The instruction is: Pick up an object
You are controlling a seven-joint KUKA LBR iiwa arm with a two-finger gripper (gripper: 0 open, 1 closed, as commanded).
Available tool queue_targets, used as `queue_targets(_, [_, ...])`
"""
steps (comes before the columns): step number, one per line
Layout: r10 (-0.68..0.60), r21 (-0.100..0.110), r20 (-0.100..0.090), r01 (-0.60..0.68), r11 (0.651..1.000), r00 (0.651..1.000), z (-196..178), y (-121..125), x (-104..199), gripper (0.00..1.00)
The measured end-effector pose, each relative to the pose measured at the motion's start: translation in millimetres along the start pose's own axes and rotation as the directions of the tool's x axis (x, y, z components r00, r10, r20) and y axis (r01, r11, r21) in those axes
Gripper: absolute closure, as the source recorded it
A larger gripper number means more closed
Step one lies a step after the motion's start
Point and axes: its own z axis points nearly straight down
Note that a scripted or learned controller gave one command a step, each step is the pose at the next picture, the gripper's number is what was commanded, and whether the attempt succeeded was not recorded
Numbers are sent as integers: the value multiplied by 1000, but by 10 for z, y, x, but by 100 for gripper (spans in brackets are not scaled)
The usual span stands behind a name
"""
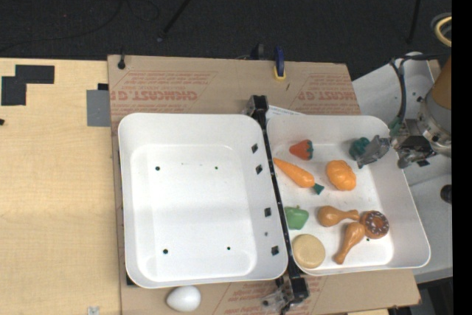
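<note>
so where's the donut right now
The donut lies in the right bin, toward its near right corner, resting against the upper end of a drumstick, with another drumstick just to its left.

A single fixed camera hangs above the pale wooden worktop (51, 181) and looks down at a slant, far enough off to take in both shallow white plastic bins at once. The left white bin (136, 136) sits near the frame's centre, well away from the tool (380, 149); the right white bin (402, 247) lies under and beside the tool. The grey arm (435, 114) enters from the frame's right. Dark floor fills the top, beyond the brown cardboard sheet (221, 88) behind the tool.
</note>
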Motion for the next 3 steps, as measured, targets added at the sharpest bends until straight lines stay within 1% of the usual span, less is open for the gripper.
queue_targets(1, [0,-18,3,0,1000,1000,1255,374,587,0])
queue_targets(2, [2,-16,2,-2,1000,1000,1167,375,580,100])
queue_targets(3, [-8,-9,-2,8,1000,1000,453,923,1259,100])
